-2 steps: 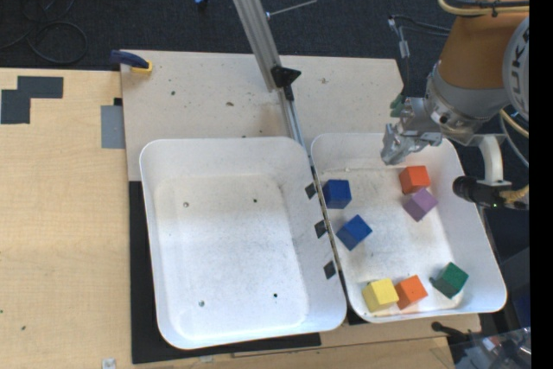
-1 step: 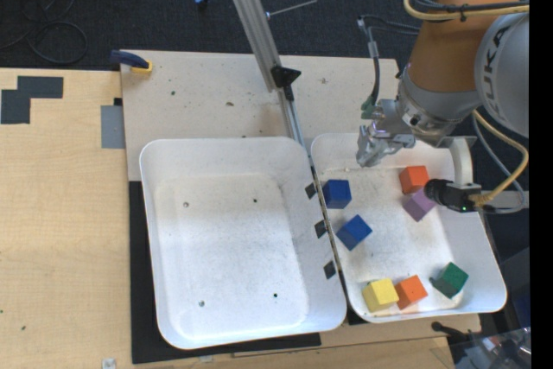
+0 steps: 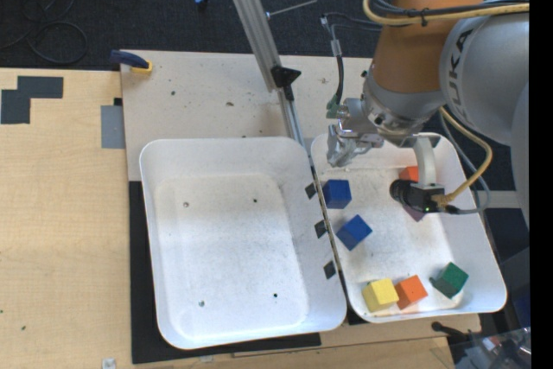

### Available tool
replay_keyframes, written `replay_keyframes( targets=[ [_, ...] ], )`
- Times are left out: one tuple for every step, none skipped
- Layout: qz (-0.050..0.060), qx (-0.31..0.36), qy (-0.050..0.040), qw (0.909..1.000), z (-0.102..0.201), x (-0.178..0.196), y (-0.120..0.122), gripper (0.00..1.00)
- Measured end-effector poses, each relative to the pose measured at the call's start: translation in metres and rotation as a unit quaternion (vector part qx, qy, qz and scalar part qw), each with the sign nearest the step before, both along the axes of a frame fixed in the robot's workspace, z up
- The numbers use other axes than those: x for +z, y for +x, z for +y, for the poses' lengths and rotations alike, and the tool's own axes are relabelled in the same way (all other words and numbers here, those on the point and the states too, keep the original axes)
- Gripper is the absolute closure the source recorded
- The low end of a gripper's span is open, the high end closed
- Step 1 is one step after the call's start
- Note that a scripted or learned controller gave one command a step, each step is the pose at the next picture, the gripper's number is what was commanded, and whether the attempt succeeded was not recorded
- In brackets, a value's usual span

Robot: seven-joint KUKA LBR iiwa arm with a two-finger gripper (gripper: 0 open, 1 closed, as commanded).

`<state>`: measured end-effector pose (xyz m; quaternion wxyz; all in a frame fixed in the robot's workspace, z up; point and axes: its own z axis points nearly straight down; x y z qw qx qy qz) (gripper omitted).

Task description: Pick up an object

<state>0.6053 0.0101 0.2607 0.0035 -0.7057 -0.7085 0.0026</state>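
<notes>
Hovering over the far left corner of the right bin, my gripper points down at the white floor, with nothing between the fingers; how wide my jaws stand I cannot tell. One blue cube lies just near of me, and a second blue cube lies nearer still. At the near edge sit a yellow cube, an orange cube and a green cube. The left bin is beside.

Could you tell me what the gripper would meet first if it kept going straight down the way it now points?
Probably the right bin's bare floor just above the upper blue cube; the gripper hangs there, though depth is unclear.
</notes>
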Motion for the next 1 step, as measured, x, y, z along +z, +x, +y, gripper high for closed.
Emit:
replay_keyframes(
  targets=[
    [0.000, 0.000, -0.0004, 1.0000, 0.0537, -0.0123, -0.0148, 1.00]
  ],
)
